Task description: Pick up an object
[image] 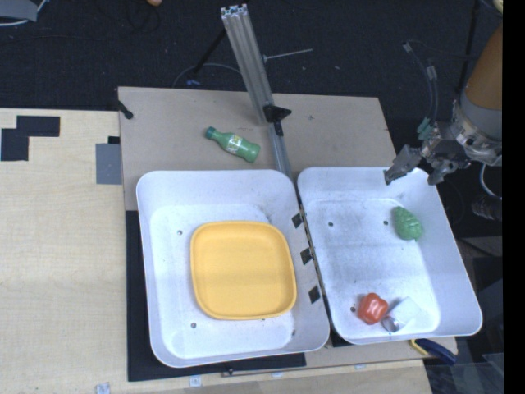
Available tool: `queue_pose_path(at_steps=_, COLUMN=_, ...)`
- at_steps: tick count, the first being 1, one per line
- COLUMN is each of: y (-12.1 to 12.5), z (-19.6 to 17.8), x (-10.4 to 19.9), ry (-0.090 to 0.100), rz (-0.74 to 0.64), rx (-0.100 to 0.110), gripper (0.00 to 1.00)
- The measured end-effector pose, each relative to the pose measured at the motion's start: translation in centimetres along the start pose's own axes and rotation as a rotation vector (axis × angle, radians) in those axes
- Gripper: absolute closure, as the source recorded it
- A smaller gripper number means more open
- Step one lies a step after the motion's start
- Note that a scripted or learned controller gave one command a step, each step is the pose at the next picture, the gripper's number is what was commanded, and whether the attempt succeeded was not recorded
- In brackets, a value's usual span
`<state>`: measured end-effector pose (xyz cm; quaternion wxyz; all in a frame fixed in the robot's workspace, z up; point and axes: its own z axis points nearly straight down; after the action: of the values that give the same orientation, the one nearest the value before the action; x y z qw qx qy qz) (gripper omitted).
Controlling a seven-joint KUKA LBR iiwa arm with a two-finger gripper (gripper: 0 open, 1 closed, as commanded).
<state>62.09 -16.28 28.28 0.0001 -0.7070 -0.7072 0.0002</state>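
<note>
Open-fingered and holding nothing, the gripper point(417, 167) hangs over the top right corner of the right bin point(353, 261), its two dark fingers spread apart. Just below it a green lumpy object point(406, 223) lies near the bin's right wall, long axis running from upper left to lower right, with bare floor to its left. A red object point(372, 308) sits well apart near the bottom rim, while the left bin point(160, 220) carries a yellow square plate point(243, 269) and a green bottle point(233, 144) lies on the bench behind.

the hand point(417, 171) hangs low (fingers spread), arm at right.
</note>
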Motion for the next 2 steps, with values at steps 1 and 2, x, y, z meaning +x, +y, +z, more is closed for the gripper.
queue_pose_path(at_steps=1, y=0.8, z=5.2, x=0.6, ry=0.001, rz=0.000, rx=0.004, gripper=0.00)
queue_pose_path(at_steps=2, y=0.6, z=9.5, x=0.6, ry=0.001, rz=-0.001, rx=0.004, gripper=0.00)
